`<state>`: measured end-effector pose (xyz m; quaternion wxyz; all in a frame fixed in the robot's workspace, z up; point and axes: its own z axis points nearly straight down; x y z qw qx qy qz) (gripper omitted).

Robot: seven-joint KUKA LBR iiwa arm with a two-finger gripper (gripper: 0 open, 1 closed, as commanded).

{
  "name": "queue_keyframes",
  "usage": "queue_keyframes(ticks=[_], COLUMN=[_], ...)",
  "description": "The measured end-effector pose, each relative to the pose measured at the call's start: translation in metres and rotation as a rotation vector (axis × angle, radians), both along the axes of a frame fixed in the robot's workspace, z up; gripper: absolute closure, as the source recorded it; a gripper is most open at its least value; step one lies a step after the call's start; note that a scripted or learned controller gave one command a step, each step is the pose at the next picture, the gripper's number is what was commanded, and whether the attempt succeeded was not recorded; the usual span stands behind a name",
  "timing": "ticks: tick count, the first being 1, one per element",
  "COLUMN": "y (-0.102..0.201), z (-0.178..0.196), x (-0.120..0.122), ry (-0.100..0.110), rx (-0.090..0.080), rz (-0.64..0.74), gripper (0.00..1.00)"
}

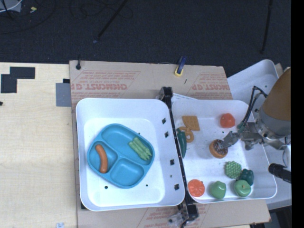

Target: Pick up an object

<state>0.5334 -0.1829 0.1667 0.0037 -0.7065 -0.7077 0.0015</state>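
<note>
Claw (231, 140): low in right bin, beside brown round toy (218, 148); grip state unclear
Toy: round, no long axis
Cardboard (109, 82): print unreadable

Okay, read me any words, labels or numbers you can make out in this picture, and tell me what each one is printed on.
Red print on the cardboard sheet under the bins, left part: upside down and blurred, not readable.
Red print on the same cardboard, right part, near the yellow clip: also upside down and unreadable.
No other text is visible.
</note>
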Motion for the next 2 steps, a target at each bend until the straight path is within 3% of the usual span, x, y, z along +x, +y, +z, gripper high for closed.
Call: queue_keyframes(ticks=[2], y=[0.006], z=[-0.077], x=[0.008], ry=[-0.008], rx=[-0.004], rz=[-0.002], gripper=[0.00])
